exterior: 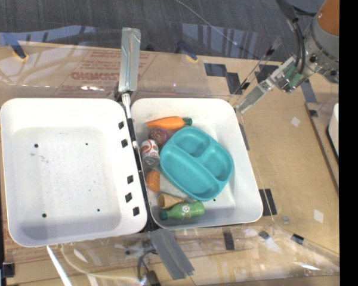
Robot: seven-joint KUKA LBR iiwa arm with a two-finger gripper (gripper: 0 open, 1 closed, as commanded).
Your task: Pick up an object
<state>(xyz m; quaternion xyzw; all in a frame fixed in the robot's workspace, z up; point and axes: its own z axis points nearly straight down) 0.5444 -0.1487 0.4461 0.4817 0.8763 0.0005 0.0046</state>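
The carrot [165,123] lies crosswise, green tip pointing right; whether the hand [246,103] is spread, I cannot tell.

A tan bench [286,159] takes up most of the frame, with two shallow white bins directly on it side by side, the left bin [12,159] at centre left and the right bin [246,177] just beside it at centre, black tape strips [268,201] stuck around them.

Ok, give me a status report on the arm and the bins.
Gripper over the right bin's top right corner, nothing between its fingers. Carrot, green bottle and can crowd around the teal tray.
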